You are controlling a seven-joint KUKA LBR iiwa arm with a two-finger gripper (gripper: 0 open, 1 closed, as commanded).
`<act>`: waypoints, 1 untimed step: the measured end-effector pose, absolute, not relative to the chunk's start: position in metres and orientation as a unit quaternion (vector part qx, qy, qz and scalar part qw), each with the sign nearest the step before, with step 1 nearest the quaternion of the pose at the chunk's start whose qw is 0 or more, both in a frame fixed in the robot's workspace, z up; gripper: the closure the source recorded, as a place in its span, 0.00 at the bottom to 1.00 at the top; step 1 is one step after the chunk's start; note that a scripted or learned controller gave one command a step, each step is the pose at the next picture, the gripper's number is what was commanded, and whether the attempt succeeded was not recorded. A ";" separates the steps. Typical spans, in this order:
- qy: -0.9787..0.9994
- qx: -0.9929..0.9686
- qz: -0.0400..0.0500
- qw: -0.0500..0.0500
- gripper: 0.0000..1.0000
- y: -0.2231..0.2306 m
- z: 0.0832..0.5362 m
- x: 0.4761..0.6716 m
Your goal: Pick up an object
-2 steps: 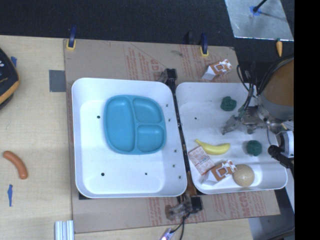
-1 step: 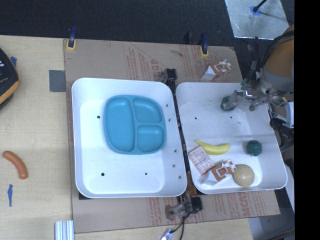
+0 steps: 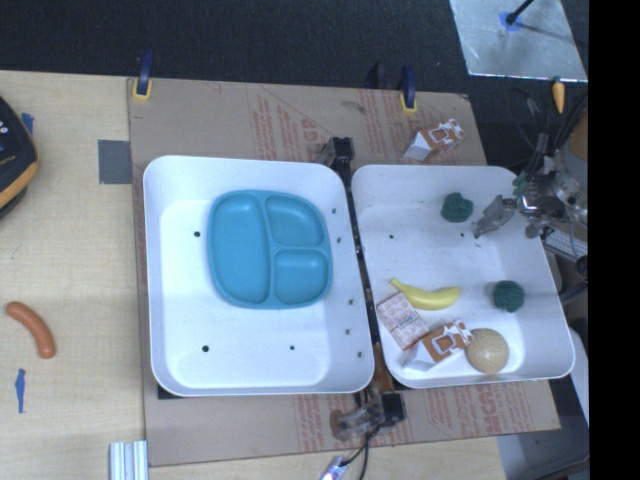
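Over right white bin's (image 3: 560, 363) far-right edge: metal two-finger gripper (image 3: 497, 213), fingers spread apart w/ nothing between them.

Near its tip, a dark green round lump (image 3: 457, 206) sits in bin's upper part; 2nd dark green lump (image 3: 508, 294) lower right. Yellow banana (image 3: 428, 294) mid-bin, w/ small printed cartons (image 3: 420, 334) and a tan round ball (image 3: 487, 350) along the near side. Left white bin (image 3: 175, 268) holds a blue plastic divided plate (image 3: 268, 247). Orange sausage (image 3: 32, 328) lies on bench, well apart at far left.
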State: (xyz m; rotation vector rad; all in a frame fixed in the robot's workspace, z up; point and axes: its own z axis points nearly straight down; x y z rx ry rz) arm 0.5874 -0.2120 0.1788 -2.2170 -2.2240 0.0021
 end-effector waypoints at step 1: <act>-0.709 -0.705 0.002 0.002 0.00 -0.212 0.119 0.527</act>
